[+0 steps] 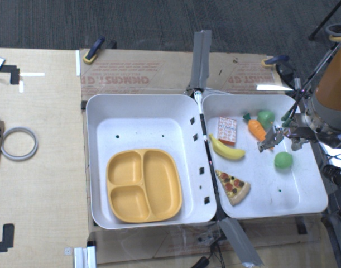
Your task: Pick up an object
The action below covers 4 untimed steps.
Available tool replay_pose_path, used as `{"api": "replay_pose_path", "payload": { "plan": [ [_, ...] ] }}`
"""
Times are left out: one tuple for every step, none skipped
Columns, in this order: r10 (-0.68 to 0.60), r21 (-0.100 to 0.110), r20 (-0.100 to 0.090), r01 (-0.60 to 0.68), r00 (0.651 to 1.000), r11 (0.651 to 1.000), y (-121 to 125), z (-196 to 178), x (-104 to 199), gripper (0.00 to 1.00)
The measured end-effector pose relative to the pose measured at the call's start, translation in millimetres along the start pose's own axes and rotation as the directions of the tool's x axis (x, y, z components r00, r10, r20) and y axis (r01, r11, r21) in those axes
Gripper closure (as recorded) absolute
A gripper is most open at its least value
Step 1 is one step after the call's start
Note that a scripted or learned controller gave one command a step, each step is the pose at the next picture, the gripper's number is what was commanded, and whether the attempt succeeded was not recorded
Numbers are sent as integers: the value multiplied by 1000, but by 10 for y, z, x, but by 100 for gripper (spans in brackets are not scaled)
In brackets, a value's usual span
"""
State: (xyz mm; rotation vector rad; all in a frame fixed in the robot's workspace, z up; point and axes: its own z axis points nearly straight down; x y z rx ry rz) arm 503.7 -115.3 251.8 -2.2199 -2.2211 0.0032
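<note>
Your gripper (pixel 277 138) hangs over the right bin (pixel 304 202), coming in from its right rim, and whether it is spread or pressed together cannot be told from this slanted view; nothing shows pinched in it.

Working down from the biggest things: the desk (pixel 42 205) carries both bins, and the left bin (pixel 97 116), well away to the gripper's left, holds a yellow divided plate (pixel 143 185) that plays no part in this grab. A tape roll (pixel 18 143) lies on the desk farther left again.

In the right bin, the banana (pixel 226 148) lies to the gripper's left, its long axis running on a slant from upper left to lower right, with a red carton (pixel 227 130) just beyond it and a pizza slice (pixel 234 185) nearer the camera. The carrot (pixel 257 130) sits just to the gripper's left and a little farther back, slanted, almost touching a green round piece (pixel 265 117) behind it.

The relation to watch is the green ball (pixel 283 160): it rests just on the camera side of the gripper, very near. It looks like the nearest candidate, though a round thing may roll away from a closing pinch. The carrot is the other close option, but its green neighbour crowds it on one side.
</note>
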Motion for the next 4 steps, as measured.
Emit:
{"api": "replay_pose_path", "payload": {
  "plan": [
    [141,1,0,-141,990,990,860,1344,21,0],
    [277,-1,1,-277,961,961,937,1426,-524,0],
    [277,-1,1,-277,961,961,938,1336,-526,100],
    [254,-2,1,-254,967,967,1122,240,-19,100]
  ]
}}
